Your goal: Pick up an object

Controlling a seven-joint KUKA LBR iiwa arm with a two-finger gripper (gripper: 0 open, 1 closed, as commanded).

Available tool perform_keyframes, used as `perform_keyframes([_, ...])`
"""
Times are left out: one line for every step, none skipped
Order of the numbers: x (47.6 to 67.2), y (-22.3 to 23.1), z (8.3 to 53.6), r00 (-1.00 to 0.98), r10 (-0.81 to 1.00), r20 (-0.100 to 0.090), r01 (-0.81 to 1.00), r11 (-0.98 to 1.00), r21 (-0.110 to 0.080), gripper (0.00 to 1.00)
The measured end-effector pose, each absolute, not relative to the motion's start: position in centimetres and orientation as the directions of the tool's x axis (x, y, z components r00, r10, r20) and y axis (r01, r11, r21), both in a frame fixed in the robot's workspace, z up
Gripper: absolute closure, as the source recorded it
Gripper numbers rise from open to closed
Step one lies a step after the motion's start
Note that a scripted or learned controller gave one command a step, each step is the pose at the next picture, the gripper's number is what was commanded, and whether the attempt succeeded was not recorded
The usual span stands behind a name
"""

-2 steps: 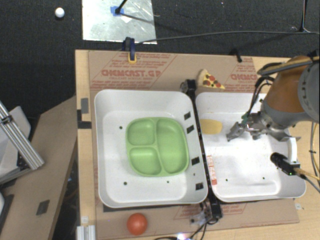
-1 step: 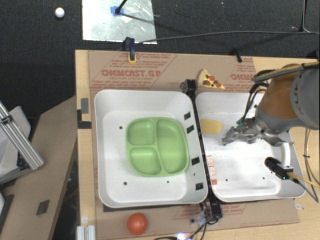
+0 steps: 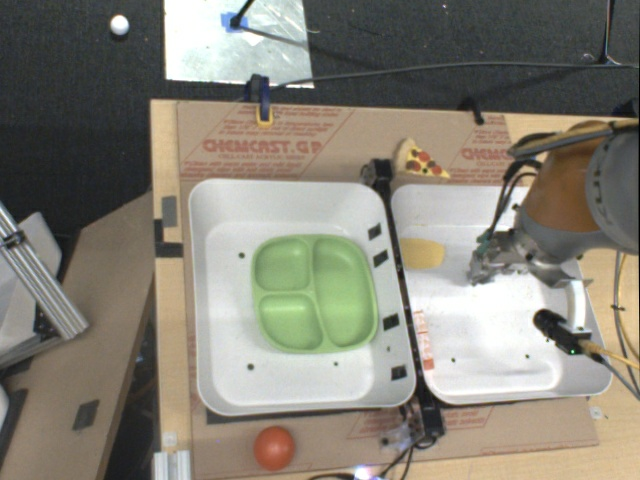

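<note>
At the near edge of the surface (image 3: 330, 433) a small orange-red ball (image 3: 274, 447) lies outside both bins, well apart from the arm, so it is an unlikely target for this try. Behind it, the left bin (image 3: 215, 368) holds a pale green divided plate (image 3: 314, 292) with three compartments, lying flat near the bin's middle.

The likely thing to pick up is the yellow piece (image 3: 422, 255) in the right bin (image 3: 500, 383): a small, flat, pale yellow shape, rounded at one end, lying close to that bin's left wall and toward its far edge. It looks thin and low, so a grip would have to come down almost to the bin floor and close across its narrow width.

The fingers (image 3: 487, 268) hang low over the right bin, near the yellow piece on its right side but apart from it. How far open they are I cannot tell; they read as a dark, blurred cluster under the grey wrist, and nothing is seen between them. To do the step well, the arm should shift toward the bin's left wall until centred over the piece, keep clear of the wall, then descend straight.

Farther back, a toy pizza slice (image 3: 421, 160) lies on the surface just beyond the bins' far edges.
</note>
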State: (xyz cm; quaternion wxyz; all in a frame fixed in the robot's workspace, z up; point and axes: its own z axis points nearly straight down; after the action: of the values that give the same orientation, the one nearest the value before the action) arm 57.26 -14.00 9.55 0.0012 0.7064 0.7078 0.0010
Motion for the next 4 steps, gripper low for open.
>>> perform_keyframes([57.5, -13.8, 16.0, -0.004, 1.0, -0.001, 1.0, 0.004, 0.008, 1.0])
perform_keyframes([57.6, -13.1, 22.3, -0.006, 1.0, -0.001, 1.0, 0.006, 0.008, 1.0])
perform_keyframes([57.8, -12.2, 27.2, -0.007, 1.0, -0.001, 1.0, 0.007, 0.008, 1.0])
perform_keyframes([58.3, -6.2, 27.3, -0.011, 1.0, 0.002, 1.0, 0.011, 0.003, 1.0])
